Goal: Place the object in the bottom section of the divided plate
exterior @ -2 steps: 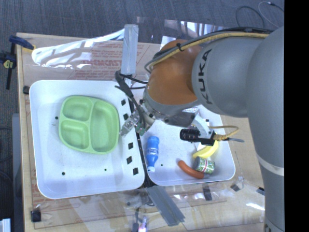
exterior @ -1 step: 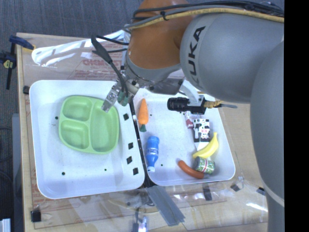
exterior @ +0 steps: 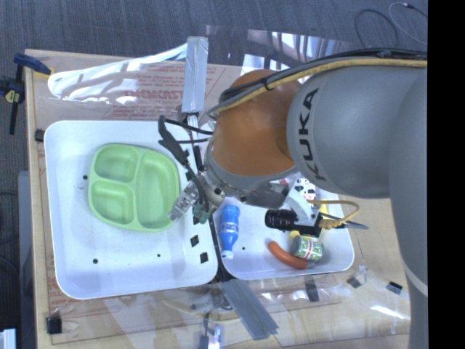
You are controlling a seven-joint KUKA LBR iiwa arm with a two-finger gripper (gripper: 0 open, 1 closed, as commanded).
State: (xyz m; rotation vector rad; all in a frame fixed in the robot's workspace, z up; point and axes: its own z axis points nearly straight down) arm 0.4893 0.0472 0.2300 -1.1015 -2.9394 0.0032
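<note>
Gripper (exterior: 187, 203) sits at the divided plate (exterior: 134, 186)'s 4 o'clock edge; jaw state can't be told. Blue bottle (exterior: 228, 227), the likely object, lies in right bin (exterior: 251, 271), probably light, rigid, slick; grasp mid-body.

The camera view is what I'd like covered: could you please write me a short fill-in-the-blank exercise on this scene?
1. The divided plate is coloured ____.
2. The plate lies in the ____ bin of this view.
3. The blue bottle lies in the ____ bin.
4. The plate has ____ sections.

Missing words: green; left; right; three
</note>
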